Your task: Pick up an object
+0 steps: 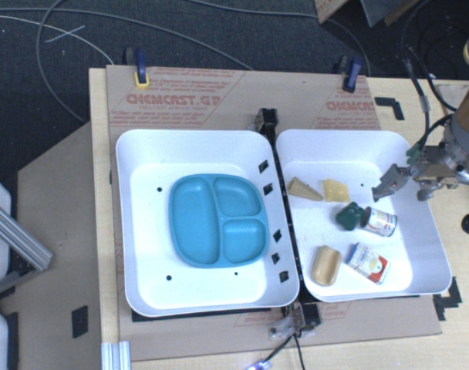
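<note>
Loose items lie scattered in the right bin, apparently as pick stock: two yellow wedges, a green-capped can just below them, a tan cylinder and a red-and-white packet further toward the near wall; the blue divided plate sits alone in the left bin. Arm enters over the right bin's far-right rim, wrist low, claw just right of the can, fingers spread, nothing between them — no object taken yet.
</note>
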Available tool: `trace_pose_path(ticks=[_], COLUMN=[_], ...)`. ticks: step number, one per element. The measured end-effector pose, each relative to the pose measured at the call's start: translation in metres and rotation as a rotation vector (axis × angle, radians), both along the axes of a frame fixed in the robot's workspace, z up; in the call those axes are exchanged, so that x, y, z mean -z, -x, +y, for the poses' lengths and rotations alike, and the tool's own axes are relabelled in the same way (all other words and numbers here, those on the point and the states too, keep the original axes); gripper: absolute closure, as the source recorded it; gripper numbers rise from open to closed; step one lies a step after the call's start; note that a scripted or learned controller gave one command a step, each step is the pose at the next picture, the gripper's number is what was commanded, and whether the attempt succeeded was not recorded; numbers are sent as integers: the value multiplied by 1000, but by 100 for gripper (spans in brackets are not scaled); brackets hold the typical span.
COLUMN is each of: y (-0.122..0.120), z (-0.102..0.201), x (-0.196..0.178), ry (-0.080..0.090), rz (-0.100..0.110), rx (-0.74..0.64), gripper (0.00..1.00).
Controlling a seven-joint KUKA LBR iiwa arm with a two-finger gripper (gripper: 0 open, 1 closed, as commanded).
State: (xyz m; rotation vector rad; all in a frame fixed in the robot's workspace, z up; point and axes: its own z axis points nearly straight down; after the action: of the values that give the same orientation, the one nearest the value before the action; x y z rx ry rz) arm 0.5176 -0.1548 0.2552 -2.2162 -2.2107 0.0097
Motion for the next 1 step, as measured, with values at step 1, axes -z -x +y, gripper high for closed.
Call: trace_pose_path(ticks=[1], y=[-2], z=[0], x=[-5], ry=[2], rz=[-11], rx=[-3], gripper=[0])
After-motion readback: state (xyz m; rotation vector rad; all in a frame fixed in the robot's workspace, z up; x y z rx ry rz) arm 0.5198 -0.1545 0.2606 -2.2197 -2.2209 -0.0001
